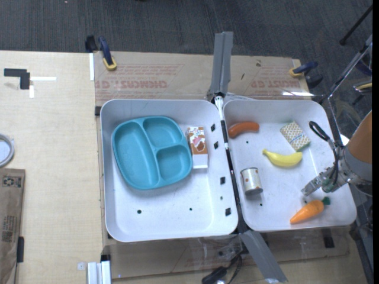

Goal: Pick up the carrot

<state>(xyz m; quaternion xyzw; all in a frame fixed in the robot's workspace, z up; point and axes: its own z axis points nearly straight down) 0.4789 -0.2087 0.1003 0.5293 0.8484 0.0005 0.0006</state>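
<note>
The gripper (317,185) is seen just above the carrot (308,212); finger spacing cannot be told, being blurred. The carrot is lying free near the right bin's (269,223) front rim. The arm (361,158) is cut off at the frame edge.

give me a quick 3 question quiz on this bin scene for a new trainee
1. True or false: the carrot lies in the same bin as the blue divided plate.
2. Multiple choice: which item lies nearest the gripper? A) banana B) metal can C) carrot
3. Short answer: what lies against the right edge of the blue plate?

Key
1. False. The carrot lies near the front right corner of the right bin; the plate sits in the left bin.
2. C. The gripper hovers just above and right of the carrot's green end.
3. A small printed carton.
</note>
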